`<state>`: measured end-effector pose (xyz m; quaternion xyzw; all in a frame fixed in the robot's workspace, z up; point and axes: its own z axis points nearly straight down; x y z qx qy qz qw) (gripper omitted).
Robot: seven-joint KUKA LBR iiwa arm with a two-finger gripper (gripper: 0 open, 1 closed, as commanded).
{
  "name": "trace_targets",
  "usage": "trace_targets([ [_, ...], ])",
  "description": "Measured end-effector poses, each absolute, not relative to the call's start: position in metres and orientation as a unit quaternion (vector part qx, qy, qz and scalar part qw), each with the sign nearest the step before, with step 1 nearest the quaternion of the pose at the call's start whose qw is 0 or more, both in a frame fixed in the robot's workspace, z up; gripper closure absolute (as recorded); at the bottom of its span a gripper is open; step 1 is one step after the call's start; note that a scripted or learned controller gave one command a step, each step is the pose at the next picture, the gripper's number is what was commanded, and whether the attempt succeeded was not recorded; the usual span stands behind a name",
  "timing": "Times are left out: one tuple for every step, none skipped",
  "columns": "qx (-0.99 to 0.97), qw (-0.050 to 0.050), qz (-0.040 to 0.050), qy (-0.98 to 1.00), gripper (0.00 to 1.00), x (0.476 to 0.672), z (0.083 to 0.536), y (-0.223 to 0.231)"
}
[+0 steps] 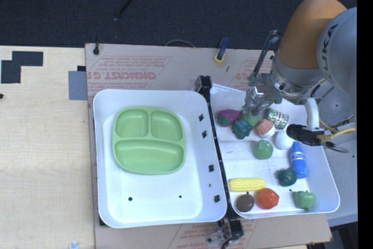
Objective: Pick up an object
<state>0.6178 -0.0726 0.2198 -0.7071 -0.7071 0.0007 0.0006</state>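
Hanging over the crowded top end of the right bin (326,207), the gripper (254,107): cannot tell how it stands, nor whether anything is caught. Risk judged greatest there: a teal lump (241,128), a purple lump (228,117) and a pink piece (265,127) pressed close together, so likely to nudge neighbours or pinch two at once. Smooth, rounded plastic throughout, apt to roll or squirt free. Left bin (111,195): shallow, white, glossy, bearing a pale green divided plate (149,140). Lower in the right bin, better spaced: blue bottle (298,160), ridged yellow corn (247,184), green ball (263,150), red tomato-like ball (267,198), green apple-like fruit (305,200), small brown piece (245,202).
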Motion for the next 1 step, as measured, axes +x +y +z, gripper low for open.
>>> trace_targets([
  [-0.707, 0.0, 0.0001, -0.707, 1.0, 0.6157, 0.2368, -0.082],
])
